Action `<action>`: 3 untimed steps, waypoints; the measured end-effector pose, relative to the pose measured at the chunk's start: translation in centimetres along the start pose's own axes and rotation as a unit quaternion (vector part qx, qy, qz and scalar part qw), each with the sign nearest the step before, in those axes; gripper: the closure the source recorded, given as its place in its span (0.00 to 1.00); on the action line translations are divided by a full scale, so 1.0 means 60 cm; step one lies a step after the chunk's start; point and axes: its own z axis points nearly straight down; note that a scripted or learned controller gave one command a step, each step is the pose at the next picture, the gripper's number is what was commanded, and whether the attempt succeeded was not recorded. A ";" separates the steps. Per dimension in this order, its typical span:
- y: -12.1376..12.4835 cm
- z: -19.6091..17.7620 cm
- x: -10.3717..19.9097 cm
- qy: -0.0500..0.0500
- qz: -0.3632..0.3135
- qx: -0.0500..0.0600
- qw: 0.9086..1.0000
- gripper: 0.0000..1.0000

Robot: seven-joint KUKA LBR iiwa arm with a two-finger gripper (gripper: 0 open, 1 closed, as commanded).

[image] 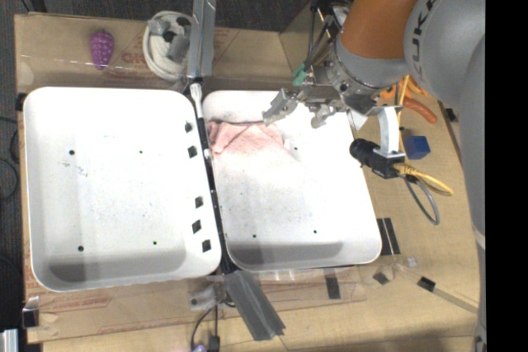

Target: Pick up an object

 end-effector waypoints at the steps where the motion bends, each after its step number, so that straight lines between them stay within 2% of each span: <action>1: 0.071 0.133 -0.080 -0.001 0.028 0.000 1.000 0.00; 2: 0.118 0.311 -0.138 0.000 0.003 -0.003 1.000 0.00; 3: 0.117 0.313 -0.058 0.000 -0.108 -0.001 0.994 0.00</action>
